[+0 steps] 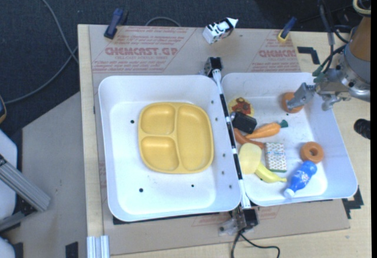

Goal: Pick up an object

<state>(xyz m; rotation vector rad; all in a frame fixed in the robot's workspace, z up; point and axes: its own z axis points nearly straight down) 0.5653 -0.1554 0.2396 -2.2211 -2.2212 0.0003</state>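
My gripper (316, 98) hangs over the far right part of the right bin (336, 133), and its two fingers stand apart with nothing between them. A small orange-brown round piece (288, 102) lies just left of the left finger (304, 94). Lower in the bin lie an orange carrot (265, 130), a black piece (243, 122), a red and yellow piece (240, 103), a yellow banana (268, 175), a pale yellow slice (250, 158), a speckled block (275, 156), an orange donut (311, 151) and a blue bottle (299, 178).
The left bin (118, 133) holds a yellow divided plate (175, 136). A black clip (214, 65) sits where the two bins meet at the back. Blue clamps (114, 22) (287, 29) and a small black-and-white object (220, 29) rest on the board behind.
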